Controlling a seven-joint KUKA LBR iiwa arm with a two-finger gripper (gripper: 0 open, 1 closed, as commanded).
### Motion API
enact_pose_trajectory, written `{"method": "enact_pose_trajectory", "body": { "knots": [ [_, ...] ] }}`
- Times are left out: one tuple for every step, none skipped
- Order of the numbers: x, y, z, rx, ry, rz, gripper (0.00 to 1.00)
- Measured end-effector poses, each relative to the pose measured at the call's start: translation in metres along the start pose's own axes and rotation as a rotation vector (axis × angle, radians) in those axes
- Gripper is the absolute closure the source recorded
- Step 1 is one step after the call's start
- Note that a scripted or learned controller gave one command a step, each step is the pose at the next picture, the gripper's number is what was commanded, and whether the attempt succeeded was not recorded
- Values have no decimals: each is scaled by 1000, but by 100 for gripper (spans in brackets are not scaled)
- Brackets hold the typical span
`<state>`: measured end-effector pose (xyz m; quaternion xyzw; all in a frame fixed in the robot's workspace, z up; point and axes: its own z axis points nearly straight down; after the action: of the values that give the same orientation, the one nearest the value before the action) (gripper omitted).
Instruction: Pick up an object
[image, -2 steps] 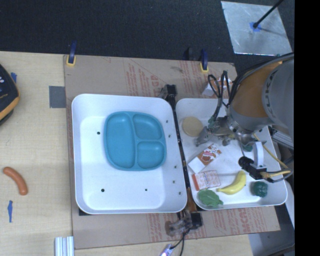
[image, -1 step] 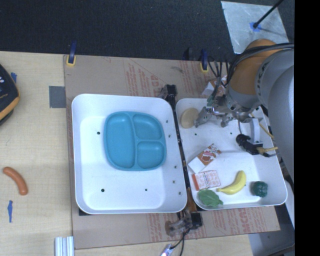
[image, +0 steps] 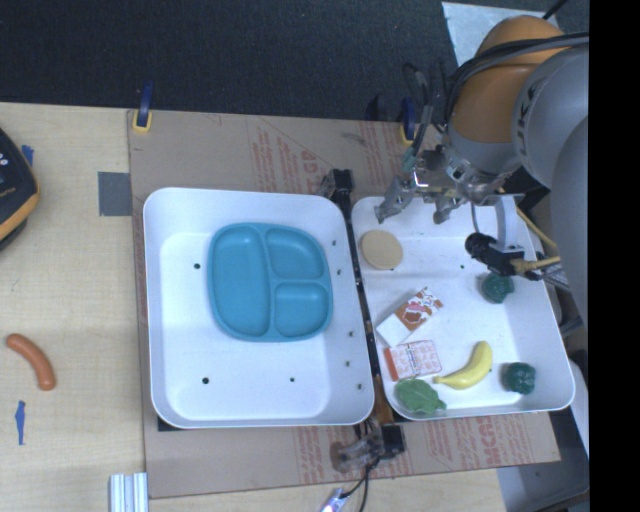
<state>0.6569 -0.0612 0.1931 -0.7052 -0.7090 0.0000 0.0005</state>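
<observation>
My gripper (image: 419, 206) hangs over the back edge of the right bin (image: 545, 330), its two fingers spread apart and open with nothing between them. Just below it in the bin lies a round tan cookie (image: 381, 250). Further forward are a small red-and-white carton (image: 413, 312), a flat red-and-white packet (image: 412, 358), a yellow banana (image: 468, 368), a leafy green piece (image: 420, 398), a dark green piece (image: 517, 377) and a teal-green piece (image: 496, 288).
The left bin (image: 170, 300) holds a blue divided plate (image: 270, 280). An orange sausage (image: 32, 360) lies on the bench at far left, and a yellow-and-black device (image: 12, 190) sits at the left edge. The arm's black fitting (image: 490, 250) overhangs the right bin's back right.
</observation>
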Motion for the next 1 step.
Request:
{"method": "enact_pose_trajectory", "body": {
  "knots": [
    [-27,-1,1,0,-2,3,0]
  ]
}}
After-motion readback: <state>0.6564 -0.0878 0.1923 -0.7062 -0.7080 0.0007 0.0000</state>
